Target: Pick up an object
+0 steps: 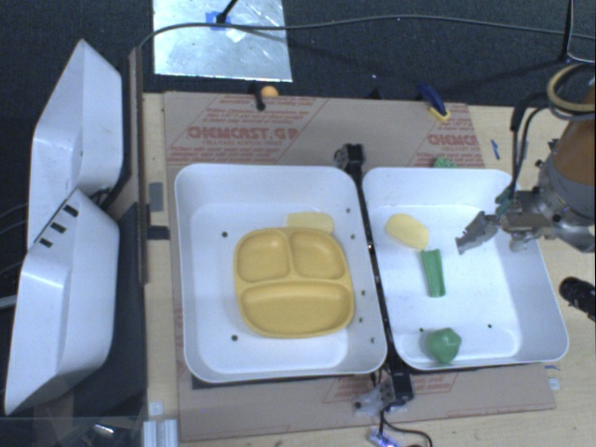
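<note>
1. arm (570, 170): grey, enters from the view's right edge, orange band above the wrist.
2. wrist: bulky grey housing with dark cables looping over it, angled toward the view's left.
3. claw (468, 237): extends leftward and slightly down from the wrist; metal, grey; nothing seen between its tips.

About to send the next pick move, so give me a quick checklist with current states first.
1. Gripper over the right bin: ok.
2. Nothing between its fingers: ok.
3. Targets in that bin, yellow piece, green stick, green lump: ok.
4. Stick lies apart from the other two: ok.
5. Gripper directly above a target: not ok, it sits right of the stick.
6. Yellow tray lies in the left bin, out of the way: ok.
</note>
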You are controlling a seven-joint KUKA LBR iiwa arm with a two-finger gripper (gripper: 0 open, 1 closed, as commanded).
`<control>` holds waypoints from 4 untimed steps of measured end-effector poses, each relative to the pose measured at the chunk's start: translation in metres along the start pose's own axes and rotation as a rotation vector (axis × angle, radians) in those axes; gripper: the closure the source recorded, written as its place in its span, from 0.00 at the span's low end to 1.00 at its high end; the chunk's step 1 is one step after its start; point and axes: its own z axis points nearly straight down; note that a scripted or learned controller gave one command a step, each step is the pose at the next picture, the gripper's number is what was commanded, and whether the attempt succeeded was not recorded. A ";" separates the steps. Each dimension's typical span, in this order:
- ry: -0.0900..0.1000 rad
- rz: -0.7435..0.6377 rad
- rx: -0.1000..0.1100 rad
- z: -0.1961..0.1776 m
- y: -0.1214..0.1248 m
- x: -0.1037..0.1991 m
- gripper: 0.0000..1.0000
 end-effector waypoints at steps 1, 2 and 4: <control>0.000 -0.001 -0.001 -0.011 0.000 0.000 1.00; 0.001 0.000 0.003 0.019 -0.026 0.019 1.00; 0.001 -0.004 0.000 0.053 -0.029 0.086 1.00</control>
